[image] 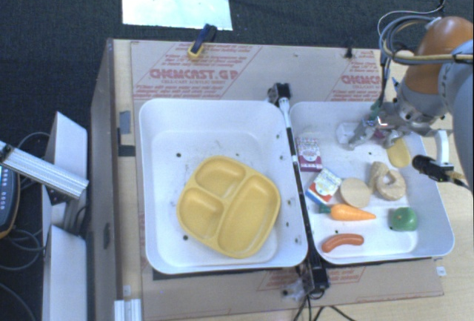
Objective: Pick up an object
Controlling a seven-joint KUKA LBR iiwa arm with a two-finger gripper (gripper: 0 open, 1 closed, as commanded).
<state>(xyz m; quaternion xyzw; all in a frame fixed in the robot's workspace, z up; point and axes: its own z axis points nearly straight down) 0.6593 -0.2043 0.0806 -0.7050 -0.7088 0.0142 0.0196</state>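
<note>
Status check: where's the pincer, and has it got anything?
Pincer low over right bin's far end, nothing visibly gripped. Yellow piece right beside it. Bagel, carrot, sausage lie nearer, untouched.

Grey arm, orange band above the wrist, looped grey cables, metallic gripper

High slanted overhead view, both bins

My bench: two white bins, side by side.
Bench top is paper-masked sheet; left bin and right bin touch along a central divider; a yellow-tipped tool lies at the far edge.
</note>
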